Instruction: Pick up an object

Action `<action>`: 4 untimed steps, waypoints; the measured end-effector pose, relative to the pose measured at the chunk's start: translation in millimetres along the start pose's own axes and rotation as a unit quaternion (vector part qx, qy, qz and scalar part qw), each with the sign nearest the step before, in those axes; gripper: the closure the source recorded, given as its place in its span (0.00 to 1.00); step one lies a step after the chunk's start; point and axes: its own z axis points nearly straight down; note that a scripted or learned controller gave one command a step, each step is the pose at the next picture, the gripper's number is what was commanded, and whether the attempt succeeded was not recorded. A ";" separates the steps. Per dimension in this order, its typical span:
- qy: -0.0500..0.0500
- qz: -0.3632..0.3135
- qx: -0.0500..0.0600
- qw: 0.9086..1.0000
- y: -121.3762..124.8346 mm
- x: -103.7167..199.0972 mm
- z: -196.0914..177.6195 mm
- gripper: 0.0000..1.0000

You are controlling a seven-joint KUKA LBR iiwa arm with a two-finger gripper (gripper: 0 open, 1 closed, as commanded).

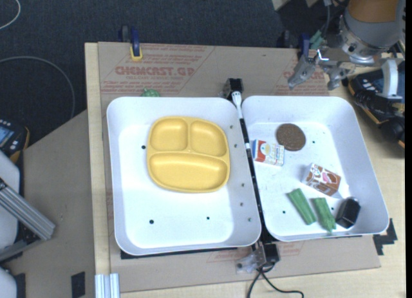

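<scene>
The right bin [360, 129] holds a round brown disc [291, 136], a small red and white carton [267, 153], a brown and white carton [322, 179], two green sticks [310, 207] and a black block [347, 212]. My gripper [315, 74] hangs above the bench just behind the right bin's far rim, its two fingers [297, 75] spread apart with nothing between them. It is open and well clear of every object.
The left bin [129, 181] holds a yellow three-compartment plate [188, 154]. A black clamp [234, 88] sits at the far end of the seam between the bins. Cables and gear crowd the right edge by the arm.
</scene>
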 end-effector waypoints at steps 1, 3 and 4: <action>0.000 -0.001 -0.002 1.000 0.8 0.2 -11.4 1.00; 0.001 -0.003 0.004 1.000 -105.8 155.4 26.7 1.00; 0.000 0.000 0.000 1.000 -103.0 150.6 25.2 0.00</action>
